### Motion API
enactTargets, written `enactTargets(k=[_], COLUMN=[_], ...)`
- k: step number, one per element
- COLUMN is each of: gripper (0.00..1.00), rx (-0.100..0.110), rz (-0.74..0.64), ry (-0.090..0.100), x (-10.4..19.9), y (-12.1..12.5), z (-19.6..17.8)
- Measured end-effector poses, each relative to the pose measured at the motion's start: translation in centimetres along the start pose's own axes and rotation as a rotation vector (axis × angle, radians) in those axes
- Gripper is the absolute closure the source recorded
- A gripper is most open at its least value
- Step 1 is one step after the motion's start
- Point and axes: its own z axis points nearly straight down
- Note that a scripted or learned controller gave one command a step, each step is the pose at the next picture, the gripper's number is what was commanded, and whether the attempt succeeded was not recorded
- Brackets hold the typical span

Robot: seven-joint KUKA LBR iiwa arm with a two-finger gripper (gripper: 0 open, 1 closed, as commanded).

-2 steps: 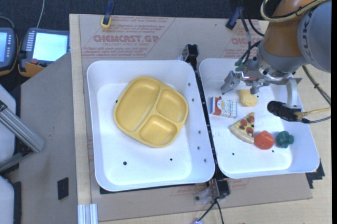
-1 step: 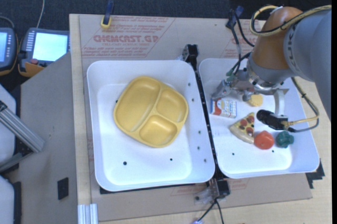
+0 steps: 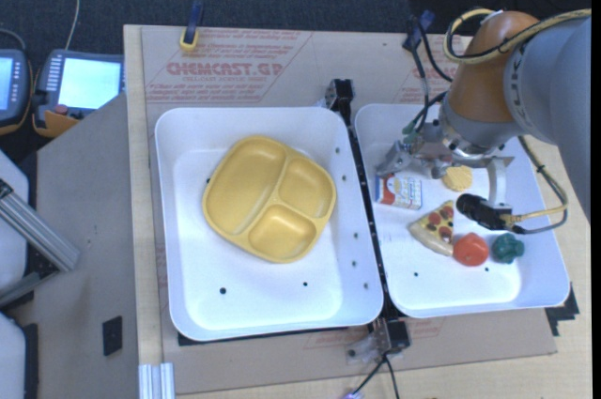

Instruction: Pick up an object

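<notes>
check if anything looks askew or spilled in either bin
Nothing is spilled. The yellow tray sits turned at an angle to the left bin. In the right bin, the carton lies tilted beside the pizza slice, tomato and green toy.

a robotics lab is showing: control pendants (image 3: 56,87) sitting beside a cardboard-topped bench (image 3: 244,59), cables trailing over dark carpet.
</notes>
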Motion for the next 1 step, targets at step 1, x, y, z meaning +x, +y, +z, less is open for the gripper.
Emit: enactTargets(k=[1], gripper=[1.0], rx=[-0.009], rz=[0.0], ry=[0.0], x=[0.11], y=[0.26], z=[-1.24])
